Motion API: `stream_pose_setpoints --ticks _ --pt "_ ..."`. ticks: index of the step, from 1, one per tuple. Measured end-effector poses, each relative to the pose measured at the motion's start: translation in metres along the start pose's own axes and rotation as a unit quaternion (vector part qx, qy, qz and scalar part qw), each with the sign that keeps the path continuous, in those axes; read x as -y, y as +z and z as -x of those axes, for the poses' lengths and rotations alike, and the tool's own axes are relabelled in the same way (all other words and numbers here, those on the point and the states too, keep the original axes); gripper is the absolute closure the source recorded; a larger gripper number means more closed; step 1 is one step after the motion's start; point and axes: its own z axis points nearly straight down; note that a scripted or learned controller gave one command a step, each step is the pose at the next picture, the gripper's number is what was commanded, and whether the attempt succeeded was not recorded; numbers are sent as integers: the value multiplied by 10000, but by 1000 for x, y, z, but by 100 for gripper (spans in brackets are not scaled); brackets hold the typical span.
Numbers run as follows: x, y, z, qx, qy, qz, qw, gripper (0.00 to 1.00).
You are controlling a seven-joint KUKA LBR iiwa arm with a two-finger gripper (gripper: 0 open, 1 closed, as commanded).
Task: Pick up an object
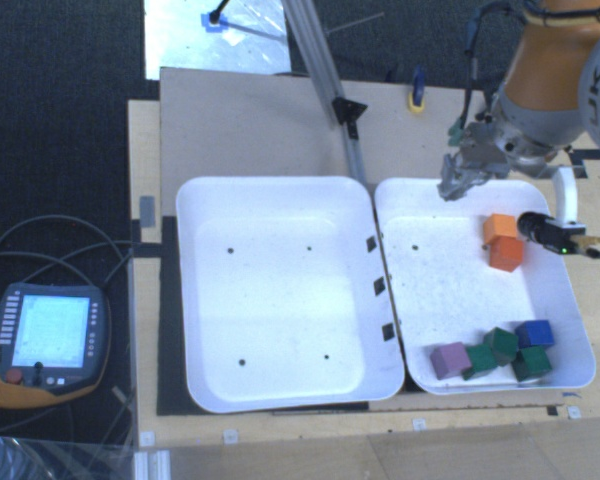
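My gripper hangs over the far edge of the right bin, with nothing seen between its fingers. An orange block lies in that bin toward the right, a short way in front of and to the right of the gripper. In the bin's near right corner sit a pink block, two green blocks and a blue block, bunched together.
The left bin lies beside the right one. A slanted metal pole crosses the back of the bench. A teach pendant with its cable rests on the floor at the left. A black cylinder sticks out near the orange block.
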Motion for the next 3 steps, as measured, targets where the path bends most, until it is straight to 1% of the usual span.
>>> stream_pose_setpoints --ticks 1,2,3 --pt "-9 17 -56 -1 2 -16 10000 100" --pt "-18 19 -99 -1 7 -6 10000 100" --pt "-36 34 -155 -1 4 -7 10000 100"
